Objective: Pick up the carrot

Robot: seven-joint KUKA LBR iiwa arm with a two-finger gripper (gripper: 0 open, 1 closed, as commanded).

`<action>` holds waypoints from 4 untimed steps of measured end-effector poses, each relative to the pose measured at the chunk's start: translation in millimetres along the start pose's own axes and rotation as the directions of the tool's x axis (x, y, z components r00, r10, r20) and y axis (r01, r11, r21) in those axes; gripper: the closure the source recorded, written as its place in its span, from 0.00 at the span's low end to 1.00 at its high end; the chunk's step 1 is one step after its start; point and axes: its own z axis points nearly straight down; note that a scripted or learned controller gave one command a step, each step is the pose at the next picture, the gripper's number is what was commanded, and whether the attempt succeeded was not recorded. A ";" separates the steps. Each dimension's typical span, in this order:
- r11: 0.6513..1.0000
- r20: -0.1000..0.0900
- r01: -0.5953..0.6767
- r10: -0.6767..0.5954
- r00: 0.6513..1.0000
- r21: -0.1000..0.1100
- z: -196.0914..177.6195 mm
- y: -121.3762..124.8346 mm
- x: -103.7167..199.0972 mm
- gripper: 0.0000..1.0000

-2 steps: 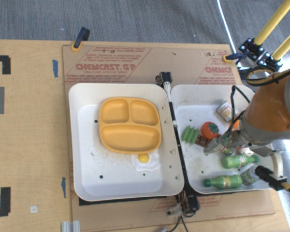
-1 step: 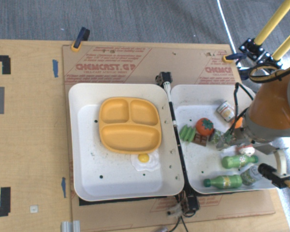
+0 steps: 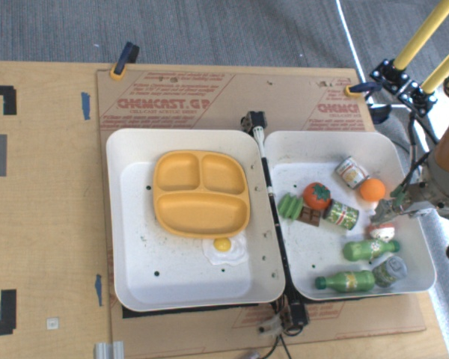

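Two white bins sat side by side on the counter [image 3: 37, 223], on one sheet of printed cardboard [image 3: 172, 96]. The left bin [image 3: 127, 275] held two things: one yellow plate [image 3: 201, 193] with three compartments, and one toy fried egg [image 3: 224, 247] touching the plate's near edge.

The right bin [image 3: 299, 155] held ten small things. One small tin [image 3: 351, 172] lay towards the back, and one orange piece [image 3: 372, 190], the likeliest to be the carrot, lay just beside it, near the bin's right wall. Further left were one red tomato-like piece [image 3: 316, 195], one ridged green piece [image 3: 289, 206], one brown block [image 3: 309, 216] and one green can [image 3: 342, 215], all close together. Along the near side were one red and white piece [image 3: 382, 232], one lumpy green piece [image 3: 367, 250], one green bottle [image 3: 346, 280] lying flat and one grey can [image 3: 390, 269].

The arm [image 3: 443, 170] reached in over the bin's right wall. Its jaws hung low just to the right of the orange piece and above the red and white one; whether they were open or closed I could not tell.
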 end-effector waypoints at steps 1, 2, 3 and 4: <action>0.998 0.002 0.060 -0.060 0.998 -0.002 -30.9 -4.1 -21.4 1.00; 0.985 -0.002 -0.174 0.174 0.985 0.003 -11.9 -17.1 -36.1 1.00; 1.000 0.002 0.024 -0.024 1.000 -0.002 -38.1 -18.9 -52.4 1.00; 0.979 0.002 0.204 -0.204 0.979 -0.002 -45.3 -19.1 -55.1 1.00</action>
